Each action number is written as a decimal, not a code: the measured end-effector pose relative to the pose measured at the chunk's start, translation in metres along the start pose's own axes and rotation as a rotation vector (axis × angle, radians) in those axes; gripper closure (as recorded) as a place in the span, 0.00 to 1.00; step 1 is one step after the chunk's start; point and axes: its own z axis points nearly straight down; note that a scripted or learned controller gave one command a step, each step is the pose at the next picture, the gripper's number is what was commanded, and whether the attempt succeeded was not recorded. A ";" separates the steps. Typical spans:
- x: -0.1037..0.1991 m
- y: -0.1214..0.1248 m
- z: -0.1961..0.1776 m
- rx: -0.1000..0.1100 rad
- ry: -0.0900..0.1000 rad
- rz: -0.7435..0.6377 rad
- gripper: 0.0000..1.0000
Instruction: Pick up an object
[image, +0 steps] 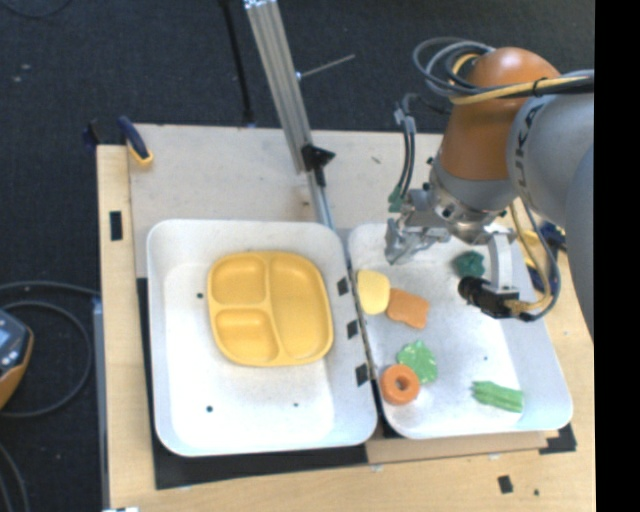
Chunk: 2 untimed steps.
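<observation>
Green pod (497, 396) — long axis left-right

Small toys (400, 342) lie scattered in right bin (540, 385)

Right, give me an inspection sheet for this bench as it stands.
Surface: two white bins, left bin and right bin, on a wooden bench.
Job's things: in the right bin, yellow piece, orange block, orange ring, green leafy toy, green stick, dark green piece.
Clutter: yellow divided tray in the left bin.
Grippers: claw over the right bin's far left corner, holding nothing seen.
Cables: bundle along the wrist.
Surroundings: metal pole, dark floor.
</observation>
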 end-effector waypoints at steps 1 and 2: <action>0.049 -0.008 0.004 0.003 -0.001 0.001 1.00; 0.106 0.001 -0.006 0.000 0.000 0.000 1.00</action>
